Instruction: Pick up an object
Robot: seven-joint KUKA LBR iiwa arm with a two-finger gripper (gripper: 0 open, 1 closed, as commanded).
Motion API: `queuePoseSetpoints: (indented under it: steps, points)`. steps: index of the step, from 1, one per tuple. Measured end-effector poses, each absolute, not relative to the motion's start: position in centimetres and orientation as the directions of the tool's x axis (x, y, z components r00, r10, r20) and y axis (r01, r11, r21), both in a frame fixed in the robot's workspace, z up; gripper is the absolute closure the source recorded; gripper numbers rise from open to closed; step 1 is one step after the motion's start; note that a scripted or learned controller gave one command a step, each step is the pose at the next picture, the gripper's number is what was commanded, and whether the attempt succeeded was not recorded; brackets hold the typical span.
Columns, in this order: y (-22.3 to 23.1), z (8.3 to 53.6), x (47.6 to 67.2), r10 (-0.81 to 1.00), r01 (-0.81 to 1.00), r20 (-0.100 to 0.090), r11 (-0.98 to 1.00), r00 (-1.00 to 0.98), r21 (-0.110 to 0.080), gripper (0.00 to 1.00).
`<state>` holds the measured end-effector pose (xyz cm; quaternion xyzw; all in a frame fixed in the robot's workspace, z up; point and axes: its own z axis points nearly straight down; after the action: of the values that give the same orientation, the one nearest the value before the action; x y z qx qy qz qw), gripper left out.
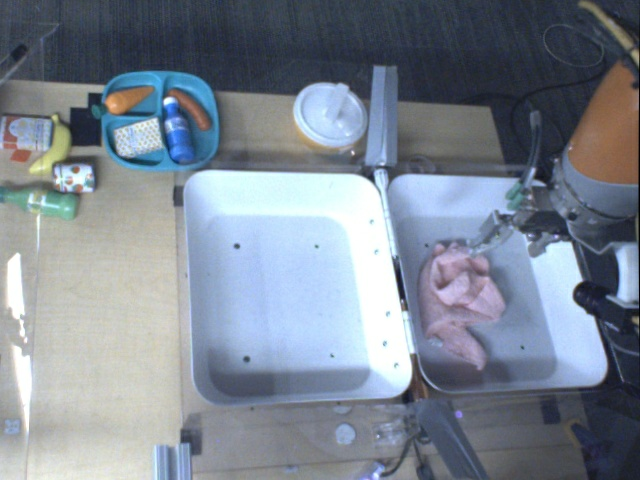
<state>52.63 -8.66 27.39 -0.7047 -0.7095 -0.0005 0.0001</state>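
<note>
A pink cloth [461, 303] lies crumpled in the right bin [560, 363], left of the bin's middle and close to the wall shared with the left bin [290, 288]. Its long axis runs from the bin's far side toward the near side, leaning slightly right at the near end. The jaws [487, 236] sit at the cloth's far tip, seemingly touching it; whether they are apart, together or pinching fabric, I cannot tell, as they are small and blurred. The arm [605, 158] is cut off by the right edge. On the bench [100, 318], far left, a blue tray [160, 120] holds small toys too small to make out.
</note>
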Motion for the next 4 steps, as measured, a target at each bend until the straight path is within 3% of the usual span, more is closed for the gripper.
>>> queuePoseSetpoints:
  steps: [1,2,4]
  points:
    - [-12.5,17.2,53.3,0.996,0.996,0.0,0.086,-0.086,0.0,0.0]
    - [-10.7,9.2,55.9,0.984,0.984,-0.006,0.176,-0.176,0.019,0.0]
    - [-10.2,9.1,63.6,0.974,0.973,-0.004,0.228,-0.228,0.014,0.0]
